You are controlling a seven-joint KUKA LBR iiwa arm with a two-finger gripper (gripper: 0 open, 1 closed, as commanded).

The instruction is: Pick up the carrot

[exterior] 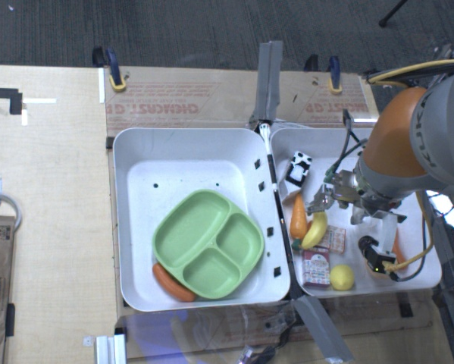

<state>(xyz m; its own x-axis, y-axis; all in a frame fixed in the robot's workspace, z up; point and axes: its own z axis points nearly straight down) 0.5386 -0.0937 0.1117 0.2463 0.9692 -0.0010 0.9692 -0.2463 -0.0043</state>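
The carrot (pixel 297 215) is a short orange piece lying near the left wall of the right bin (pixel 433 279), its lower end touching a yellow banana (pixel 314 230). My gripper (pixel 322 199) hangs low over the right bin, just right of and above the carrot's upper end and above the banana. The grey arm with its orange band (pixel 393 139) reaches in from the right and covers the middle of that bin. Nothing shows as held.
The right bin also holds a black-and-white toy (pixel 299 168), a pink box (pixel 315 268), a yellow lemon (pixel 342 277) and a thin orange item (pixel 397 247). In the left bin (pixel 128 203) lie a green divided plate (pixel 208 243) and a reddish sausage (pixel 172 283).
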